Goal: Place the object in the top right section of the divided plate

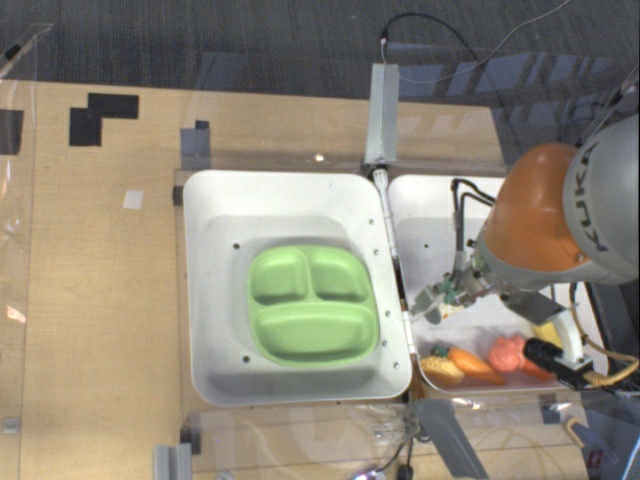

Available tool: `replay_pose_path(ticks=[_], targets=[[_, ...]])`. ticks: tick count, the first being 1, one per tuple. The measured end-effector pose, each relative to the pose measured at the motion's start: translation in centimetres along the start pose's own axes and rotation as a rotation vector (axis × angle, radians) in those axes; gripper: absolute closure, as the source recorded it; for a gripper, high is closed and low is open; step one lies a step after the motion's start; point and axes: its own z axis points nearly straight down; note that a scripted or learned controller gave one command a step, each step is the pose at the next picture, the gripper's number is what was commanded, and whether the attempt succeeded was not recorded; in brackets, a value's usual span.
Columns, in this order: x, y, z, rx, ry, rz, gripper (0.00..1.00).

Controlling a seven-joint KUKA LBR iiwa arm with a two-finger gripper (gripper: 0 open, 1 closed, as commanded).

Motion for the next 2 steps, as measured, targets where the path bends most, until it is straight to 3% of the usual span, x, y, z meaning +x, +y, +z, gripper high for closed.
replay_pose_path(ticks=[2], targets=[[-0.2, 0.6, -2.2, -0.012, -0.004, -0.003, 1.00]])
